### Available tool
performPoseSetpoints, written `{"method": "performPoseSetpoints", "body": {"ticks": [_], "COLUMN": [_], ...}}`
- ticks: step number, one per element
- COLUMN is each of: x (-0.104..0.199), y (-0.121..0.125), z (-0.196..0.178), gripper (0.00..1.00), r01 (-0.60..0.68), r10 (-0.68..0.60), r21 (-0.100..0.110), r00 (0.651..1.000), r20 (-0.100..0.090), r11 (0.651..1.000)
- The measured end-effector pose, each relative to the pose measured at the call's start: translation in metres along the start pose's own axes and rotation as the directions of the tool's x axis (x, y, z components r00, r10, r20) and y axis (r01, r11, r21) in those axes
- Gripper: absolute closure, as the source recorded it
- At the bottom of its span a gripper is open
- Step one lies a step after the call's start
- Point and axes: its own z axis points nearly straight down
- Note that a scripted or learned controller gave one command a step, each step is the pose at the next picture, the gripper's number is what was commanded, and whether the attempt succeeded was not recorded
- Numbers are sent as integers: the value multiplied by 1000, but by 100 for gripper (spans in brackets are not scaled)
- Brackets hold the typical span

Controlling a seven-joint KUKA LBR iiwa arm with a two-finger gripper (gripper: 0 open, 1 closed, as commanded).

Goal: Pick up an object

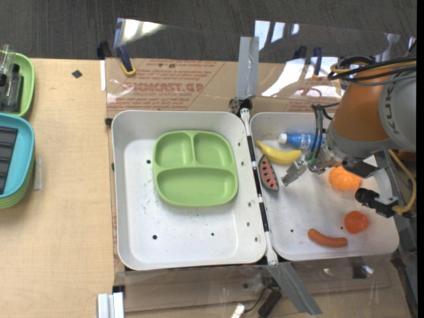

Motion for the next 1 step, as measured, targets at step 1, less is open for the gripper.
{"method": "performPoseSetpoints", "body": {"ticks": [1], "x": [0], "y": [0], "z": [0], "gripper": [0], "r01": [0], "r10": [0], "r21": [0], "r00": [1000], "r20": [0], "r11": [1000]}}
